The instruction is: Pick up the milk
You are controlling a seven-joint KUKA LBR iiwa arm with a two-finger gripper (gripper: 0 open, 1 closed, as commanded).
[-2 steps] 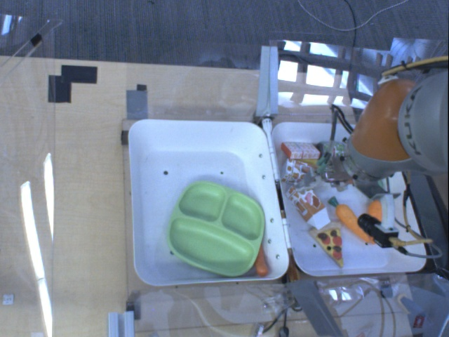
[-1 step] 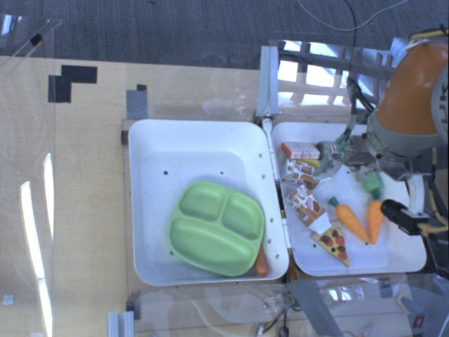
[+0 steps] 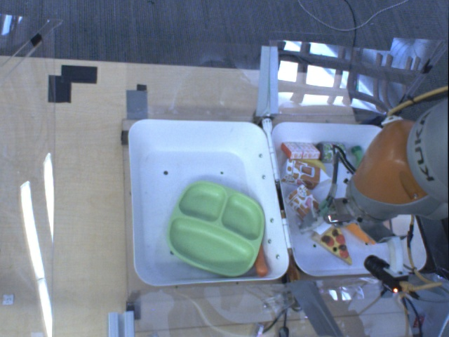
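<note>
Though the claw's (image 3: pixel 330 208) state is unclear, the milk (image 3: pixel 303 199) is a small patterned carton.

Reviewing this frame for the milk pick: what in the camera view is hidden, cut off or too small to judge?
- Gripper: hidden under the arm's orange band, so any grasp is unreadable.
- Right bin: its right part is covered by the arm.
- Milk: small cartons lie at the bin's left, print too small to tell which is milk.
- Orange item in the left bin: mostly hidden behind the green plate.
</note>
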